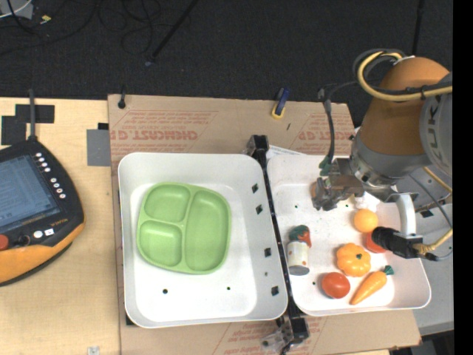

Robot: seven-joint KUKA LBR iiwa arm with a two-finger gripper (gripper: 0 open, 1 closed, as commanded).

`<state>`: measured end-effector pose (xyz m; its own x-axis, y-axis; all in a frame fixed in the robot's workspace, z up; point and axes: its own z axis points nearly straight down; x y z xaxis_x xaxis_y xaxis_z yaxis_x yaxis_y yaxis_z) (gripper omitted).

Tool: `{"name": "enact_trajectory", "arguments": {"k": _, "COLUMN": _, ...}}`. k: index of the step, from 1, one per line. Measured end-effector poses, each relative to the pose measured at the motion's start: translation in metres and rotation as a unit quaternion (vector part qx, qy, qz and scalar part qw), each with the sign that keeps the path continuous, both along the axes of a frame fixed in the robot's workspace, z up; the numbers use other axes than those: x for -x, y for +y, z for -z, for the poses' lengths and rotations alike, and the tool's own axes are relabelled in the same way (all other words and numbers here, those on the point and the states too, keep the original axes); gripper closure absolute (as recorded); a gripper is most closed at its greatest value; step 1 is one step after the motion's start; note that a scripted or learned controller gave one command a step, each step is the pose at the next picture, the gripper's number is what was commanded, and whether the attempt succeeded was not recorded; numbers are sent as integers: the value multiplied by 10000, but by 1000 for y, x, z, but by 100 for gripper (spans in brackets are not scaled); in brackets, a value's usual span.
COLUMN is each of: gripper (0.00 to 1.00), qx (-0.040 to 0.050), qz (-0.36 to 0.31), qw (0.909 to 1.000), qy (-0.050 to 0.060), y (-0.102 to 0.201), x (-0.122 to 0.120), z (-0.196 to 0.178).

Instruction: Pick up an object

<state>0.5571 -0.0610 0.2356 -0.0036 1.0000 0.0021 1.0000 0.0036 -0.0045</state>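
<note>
Seen from above, at a slant: two shallow white bins side by side on the bench. In the left bin [148, 302], a green divided plate [184, 227], lying flat near the middle. In the right bin [414, 294], several small toy foods: an orange ball [365, 220] near the arm, a small pumpkin [353, 259] below it, a red tomato [335, 285] and a carrot [369, 287] close to the front wall, just beside each other. More to the left, near the wall between the bins, a small white can [298, 257] with a green and red piece [299, 234] touching its top.

Reaching in from the right, the grey arm with its orange band [403, 102]. Gripper [329, 196] low over the back part of the right bin, apart from all the toys, with nothing visible between the fingers. Open or clenched: cannot tell, too dark and small.

At the far left on the bench, a control pendant [29, 209] with a screen.
</note>
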Motion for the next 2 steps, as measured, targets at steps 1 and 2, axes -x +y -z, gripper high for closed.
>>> {"name": "enact_trajectory", "arguments": {"k": 1, "gripper": 100, "qx": -2, "qz": -2, "qw": 10000, "qy": 6, "y": 49, "x": 11, "z": 5}}
{"name": "enact_trajectory", "arguments": {"k": 2, "gripper": 100, "qx": 4, "qz": 10, "qw": 10000, "qy": 16, "y": 70, "x": 41, "z": 16}}
